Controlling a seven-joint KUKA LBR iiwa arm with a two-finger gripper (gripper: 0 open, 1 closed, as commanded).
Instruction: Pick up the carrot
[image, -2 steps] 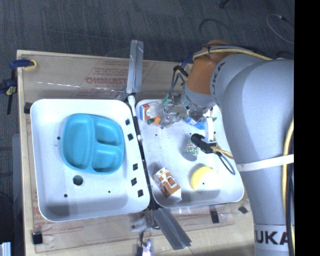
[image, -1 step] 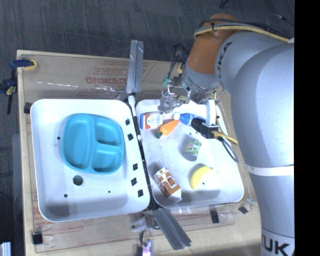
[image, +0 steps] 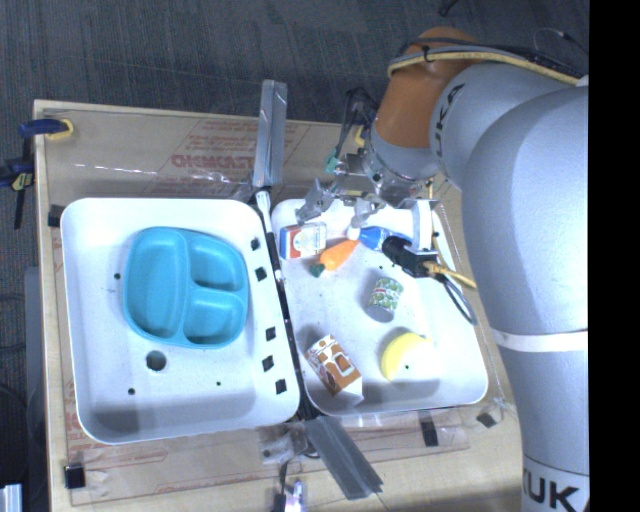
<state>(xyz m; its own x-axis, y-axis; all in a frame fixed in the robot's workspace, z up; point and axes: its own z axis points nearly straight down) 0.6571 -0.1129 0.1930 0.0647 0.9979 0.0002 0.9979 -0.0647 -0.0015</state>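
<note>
The carrot, orange with a green end, lies tilted in the far part of the right bin. It rests between a red and white carton on its left and a small blue object on its right. My gripper hangs just beyond and above the carrot. Its fingers are spread open, with nothing between them. The carrot is not touched by either finger.
The right bin also holds a patterned can, a yellow lemon and a brown and white carton near the front. A blue divided tray lies in the left bin. The arm covers the right bin's far right side.
</note>
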